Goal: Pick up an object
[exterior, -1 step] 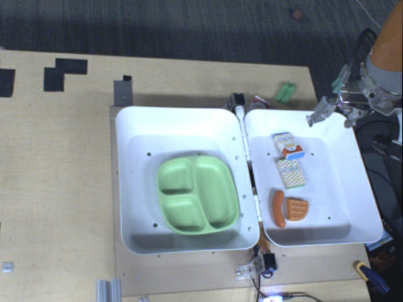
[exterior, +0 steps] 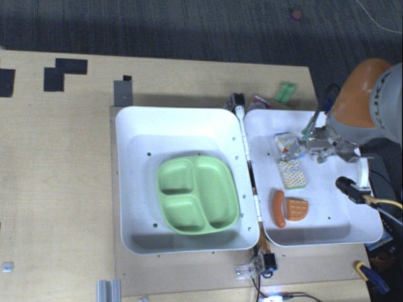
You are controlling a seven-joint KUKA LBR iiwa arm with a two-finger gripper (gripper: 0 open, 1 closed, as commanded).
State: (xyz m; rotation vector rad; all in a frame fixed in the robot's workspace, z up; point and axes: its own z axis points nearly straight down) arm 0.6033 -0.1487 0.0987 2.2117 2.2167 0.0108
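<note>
The claw (exterior: pixel 313 145) hangs in the right bin (exterior: pixel 352 228) near its far edge, beside a small packet (exterior: pixel 286 143); its grip state I cannot tell. Best to centre over the packet before closing.

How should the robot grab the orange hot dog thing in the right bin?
Grip the orange sausage across its narrow middle, coming straight down. It lies flat and long, pointing up-down in the picture. The waffle piece hugs its right side, so the hand probably needs care there.
</note>
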